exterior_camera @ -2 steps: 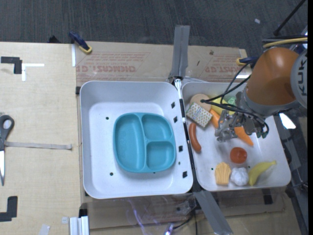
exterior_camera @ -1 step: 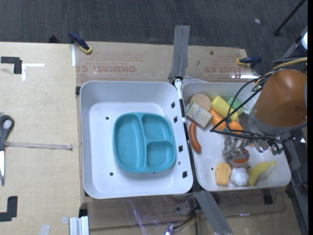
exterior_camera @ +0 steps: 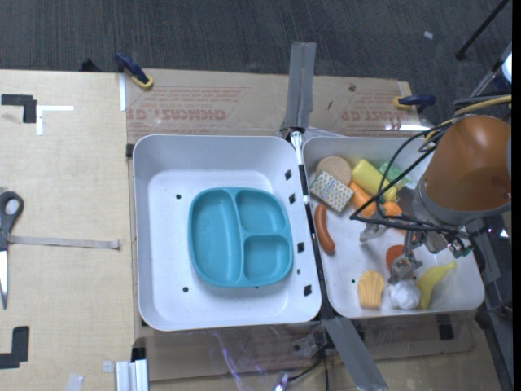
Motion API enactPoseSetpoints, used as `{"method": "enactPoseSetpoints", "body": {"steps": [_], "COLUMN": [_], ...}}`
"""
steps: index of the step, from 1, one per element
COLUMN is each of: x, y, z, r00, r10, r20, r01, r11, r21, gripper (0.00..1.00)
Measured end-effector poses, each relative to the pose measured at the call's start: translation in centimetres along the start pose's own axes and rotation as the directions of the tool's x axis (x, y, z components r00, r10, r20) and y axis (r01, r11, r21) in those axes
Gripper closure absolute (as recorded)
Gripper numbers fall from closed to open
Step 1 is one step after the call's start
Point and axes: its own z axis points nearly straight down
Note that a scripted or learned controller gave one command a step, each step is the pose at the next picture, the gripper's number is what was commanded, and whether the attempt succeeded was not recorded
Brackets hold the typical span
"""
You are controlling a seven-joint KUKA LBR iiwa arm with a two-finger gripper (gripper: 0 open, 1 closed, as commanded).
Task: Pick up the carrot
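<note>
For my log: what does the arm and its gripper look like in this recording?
The arm shows as a large rounded orange-brown shell with grey metal beneath it. Black cables and one yellow cable loop across from the right toward it. The gripper below is a small grey metal assembly with thin silvery fingers, over the right bin.

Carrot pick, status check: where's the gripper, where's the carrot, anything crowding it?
Gripper low in the right bin, jaws unreadable. Carrot lies under the arm's cables, not gripped. Crowded by sponge, yellow block, sausage.
</note>
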Motion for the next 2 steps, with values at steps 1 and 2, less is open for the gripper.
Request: {"method": "enactPoseSetpoints", "body": {"steps": [1, 2], "x": [-6.8, -7.0], "y": [2.0, 2.0], "z": [0.1, -0.9], "r00": [0.967, 0.967], "r10": [0.256, 0.254], "r20": [-0.001, 0.004], "r01": [-0.256, -0.254], "r11": [0.967, 0.967], "r21": [-0.001, 0.000], "gripper": [0.00, 1.00]}}
